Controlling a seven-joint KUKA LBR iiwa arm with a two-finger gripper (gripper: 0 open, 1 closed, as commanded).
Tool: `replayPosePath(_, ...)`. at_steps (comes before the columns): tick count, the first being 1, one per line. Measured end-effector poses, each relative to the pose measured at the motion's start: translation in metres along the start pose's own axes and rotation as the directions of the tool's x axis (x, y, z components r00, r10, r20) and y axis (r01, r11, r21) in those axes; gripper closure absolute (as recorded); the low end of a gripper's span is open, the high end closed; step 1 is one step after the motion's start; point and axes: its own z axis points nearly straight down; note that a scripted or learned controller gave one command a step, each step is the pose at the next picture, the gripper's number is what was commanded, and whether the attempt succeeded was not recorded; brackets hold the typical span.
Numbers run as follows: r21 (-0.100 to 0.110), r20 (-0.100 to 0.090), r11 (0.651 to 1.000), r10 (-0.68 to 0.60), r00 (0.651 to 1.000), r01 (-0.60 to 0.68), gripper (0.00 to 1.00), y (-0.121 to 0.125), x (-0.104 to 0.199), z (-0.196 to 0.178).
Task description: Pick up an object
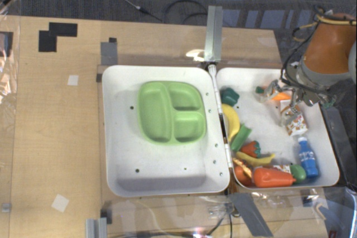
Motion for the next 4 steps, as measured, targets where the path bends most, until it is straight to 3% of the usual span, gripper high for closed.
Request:
replayPosePath(1, -0.002, -0.001, 1.000, -0.005, 1.000, 0.005, 0.00, 0.012, 0.051, 0.000)
replayPosePath(2, 0.001, 0.002, 0.988, 0.151, 0.988, -0.151, 0.00, 0.031, 0.066, -0.001)
replayPosePath(3, 0.001, 0.002, 0.983, 0.183, 0.983, -0.183, 0.00, 0.039, 0.102, -0.002)
replayPosePath(4, 0.001, 0.000, 0.965, 0.262, 0.965, -0.262, 0.00, 0.036, 0.085, -0.002)
